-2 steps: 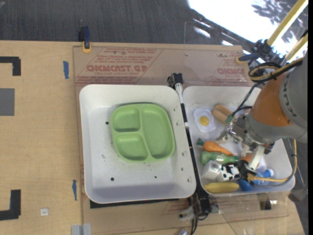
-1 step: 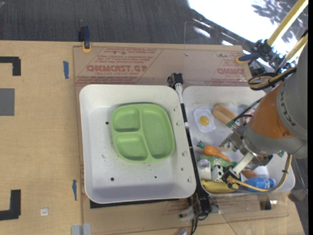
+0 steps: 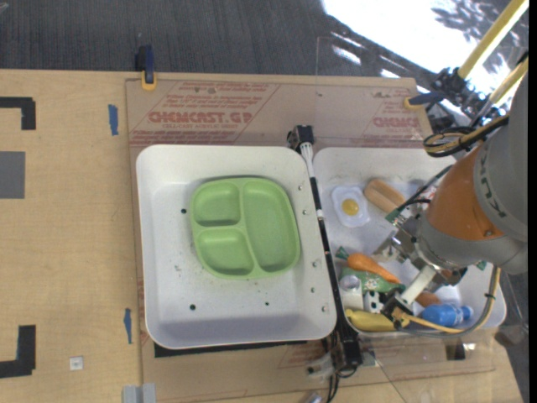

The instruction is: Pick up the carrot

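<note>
Two shallow white bins sit side by side on the brown tabletop [image 3: 67, 225]. The left bin [image 3: 159, 250] holds one thing: a single lime-green plate [image 3: 246, 225] with three compartments, lying flat near the bin's middle.

The right bin [image 3: 336, 162] is crowded. At its left side lie one toy fried egg [image 3: 351, 206], white with a yellow yolk, and below it the one carrot [image 3: 375, 266]. Nearer the front edge sit one white cube with dark spots [image 3: 351, 290] and one yellow banana [image 3: 369, 320].

The carrot is bright orange and smooth, with a short tuft of green at its thick end. It lies flat near the middle of the right bin. Its long axis runs across the bin at a slight slant, with the green top to the left and the tapered tip pointing right and a little toward the front edge.

One tan bread roll [image 3: 384, 196] lies beside the egg, toward the back. The gripper [image 3: 404, 240] hangs over the bin just beside the carrot's thin end, on the single grey arm [image 3: 470, 208] with its orange band. Whether the gripper is open or closed, or touches the carrot, cannot be told. One blue bottle [image 3: 443, 315] lies at the front right.
</note>
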`<state>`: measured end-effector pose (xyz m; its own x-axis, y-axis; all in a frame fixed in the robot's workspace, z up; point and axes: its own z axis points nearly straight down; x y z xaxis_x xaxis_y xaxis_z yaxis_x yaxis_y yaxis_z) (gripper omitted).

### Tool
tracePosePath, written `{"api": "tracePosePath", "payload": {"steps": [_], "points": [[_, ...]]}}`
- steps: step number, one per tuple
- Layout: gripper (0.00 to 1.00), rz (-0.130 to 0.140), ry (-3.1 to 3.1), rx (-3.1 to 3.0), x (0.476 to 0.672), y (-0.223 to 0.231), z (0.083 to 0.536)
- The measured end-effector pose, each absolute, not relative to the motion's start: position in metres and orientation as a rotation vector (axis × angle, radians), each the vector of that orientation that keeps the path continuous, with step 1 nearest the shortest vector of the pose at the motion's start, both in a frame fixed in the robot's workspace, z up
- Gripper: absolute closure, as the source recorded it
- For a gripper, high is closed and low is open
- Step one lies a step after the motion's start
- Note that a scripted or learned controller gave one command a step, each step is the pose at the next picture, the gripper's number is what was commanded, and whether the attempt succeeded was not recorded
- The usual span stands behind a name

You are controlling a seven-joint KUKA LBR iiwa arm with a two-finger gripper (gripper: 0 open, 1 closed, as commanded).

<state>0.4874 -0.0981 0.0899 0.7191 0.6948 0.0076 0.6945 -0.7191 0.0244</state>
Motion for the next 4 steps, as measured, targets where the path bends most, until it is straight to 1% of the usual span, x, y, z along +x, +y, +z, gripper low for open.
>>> {"api": "tracePosePath", "payload": {"steps": [1,2,3,4], "points": [[0.0,-0.001,0.749,3.046,0.598,-0.117,0.087],[0.0,0.014,0.918,2.998,0.483,-0.107,0.09],[0.0,0.021,0.751,3.028,0.485,-0.103,0.089],[1.0,0.002,0.749,3.032,0.482,-0.105,0.097]]}}
